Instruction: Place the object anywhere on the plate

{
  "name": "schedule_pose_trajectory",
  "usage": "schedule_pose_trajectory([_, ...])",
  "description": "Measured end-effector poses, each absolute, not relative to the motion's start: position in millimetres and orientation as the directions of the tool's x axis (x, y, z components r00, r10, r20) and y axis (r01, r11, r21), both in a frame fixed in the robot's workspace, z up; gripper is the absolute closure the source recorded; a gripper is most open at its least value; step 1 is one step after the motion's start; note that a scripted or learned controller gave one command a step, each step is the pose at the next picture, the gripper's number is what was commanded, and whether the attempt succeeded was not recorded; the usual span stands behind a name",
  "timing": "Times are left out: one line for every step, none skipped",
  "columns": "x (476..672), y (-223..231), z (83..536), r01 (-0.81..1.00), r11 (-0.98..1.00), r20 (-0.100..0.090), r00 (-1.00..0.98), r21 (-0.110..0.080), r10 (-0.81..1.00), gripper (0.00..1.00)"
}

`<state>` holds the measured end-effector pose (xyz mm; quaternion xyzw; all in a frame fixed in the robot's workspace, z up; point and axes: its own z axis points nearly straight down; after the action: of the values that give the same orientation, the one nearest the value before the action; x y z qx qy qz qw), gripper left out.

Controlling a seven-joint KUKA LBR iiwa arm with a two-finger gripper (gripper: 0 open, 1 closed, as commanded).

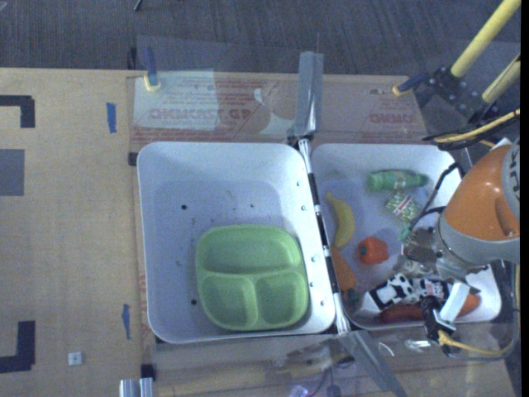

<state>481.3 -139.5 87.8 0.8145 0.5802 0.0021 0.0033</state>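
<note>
The tan bench (pixel 66 222) bears two white bins side by side, left bin (pixel 165 222) and right bin (pixel 347 160).

The divided plate (pixel 250 286) is light green, inside the white left bin (pixel 161 222). In the white right bin (pixel 351 165): a yellow banana (pixel 341 218), a green bottle (pixel 395 180) at 1 o'clock from it, an orange-red pepper (pixel 372 251), and a black-and-white spotted cow toy (pixel 398 289).
</note>
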Motion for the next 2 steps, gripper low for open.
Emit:
schedule_pose_trajectory([479.0, 1, 184, 0.946, -0.326, 0.000, 0.326, -0.003, 0.946, 1.00])
schedule_pose_trajectory([479.1, 80, 204, 0.982, -0.187, -0.001, 0.187, -0.002, 0.982, 1.00])
